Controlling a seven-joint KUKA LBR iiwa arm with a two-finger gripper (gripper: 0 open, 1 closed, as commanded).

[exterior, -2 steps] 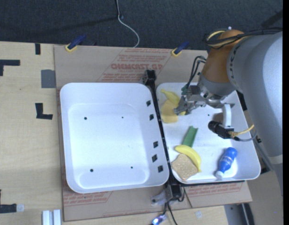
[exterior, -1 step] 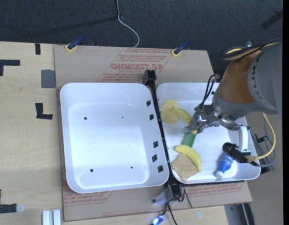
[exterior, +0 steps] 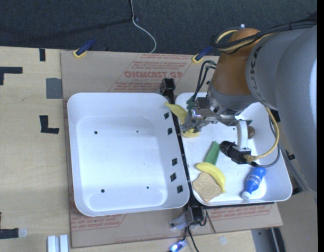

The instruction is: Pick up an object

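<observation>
One small yellow piece [exterior: 190, 133] is lying by the right bin's [exterior: 277, 193] left wall, directly under the gripper [exterior: 193, 123]; whether its fingers are spread or closed cannot be told. Nearby are lying a green block [exterior: 212, 152], banana [exterior: 212, 172], sponge [exterior: 207, 187] and blue bottle [exterior: 253, 182].

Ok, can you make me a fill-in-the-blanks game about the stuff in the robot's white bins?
1. The curved yellow banana lies in the ___ shallow white bin.
2. The small plastic bottle has a ___ body.
3. The speckled tan sponge block lies right next to the ___.
4. The long stick-shaped block beside the grey arm's gripper is ___.

Missing words: right; blue; banana; green
</observation>
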